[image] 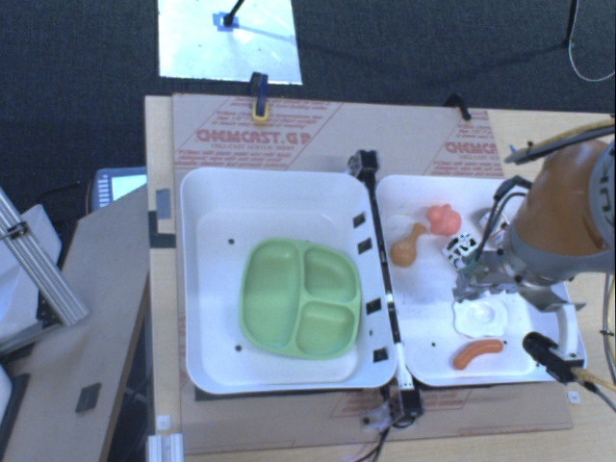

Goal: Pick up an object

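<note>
So on the desk (pixel 318 123) there are two white bins: the left bin (pixel 207 287) holds one green divided plate (pixel 300 298), and the right bin (pixel 423 200) has five toy foods, namely one pink piece (pixel 443 218), one tan drumstick (pixel 408 246), one black-and-white piece (pixel 461 248), one fried egg (pixel 480 318) and one sausage (pixel 477 353). The arm's jaws (pixel 474 282) sit low in the right bin just above the egg, right below the black-and-white piece, with the sausage a bit further toward the front edge. Can't tell how wide the jaws are or whether anything's caught in them.

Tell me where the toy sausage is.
The toy sausage lies near the front edge of the right bin, just below the fried egg.
</note>
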